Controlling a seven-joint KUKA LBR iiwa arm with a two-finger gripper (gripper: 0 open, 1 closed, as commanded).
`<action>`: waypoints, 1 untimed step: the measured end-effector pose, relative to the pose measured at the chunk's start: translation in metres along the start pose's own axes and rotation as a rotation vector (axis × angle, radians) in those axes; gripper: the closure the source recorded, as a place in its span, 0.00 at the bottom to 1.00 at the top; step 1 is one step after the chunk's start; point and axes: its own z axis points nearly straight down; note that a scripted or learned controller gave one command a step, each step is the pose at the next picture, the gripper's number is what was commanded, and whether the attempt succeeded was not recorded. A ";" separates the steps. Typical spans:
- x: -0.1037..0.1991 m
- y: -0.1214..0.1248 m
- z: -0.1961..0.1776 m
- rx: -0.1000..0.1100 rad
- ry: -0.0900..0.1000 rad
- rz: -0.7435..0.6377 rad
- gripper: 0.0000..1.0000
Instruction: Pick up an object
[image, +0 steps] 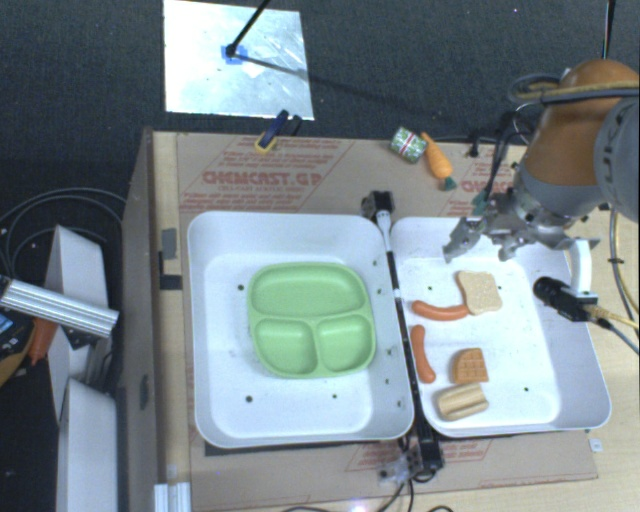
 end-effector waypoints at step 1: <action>-0.050 -0.027 0.019 0.000 -0.001 0.003 0.00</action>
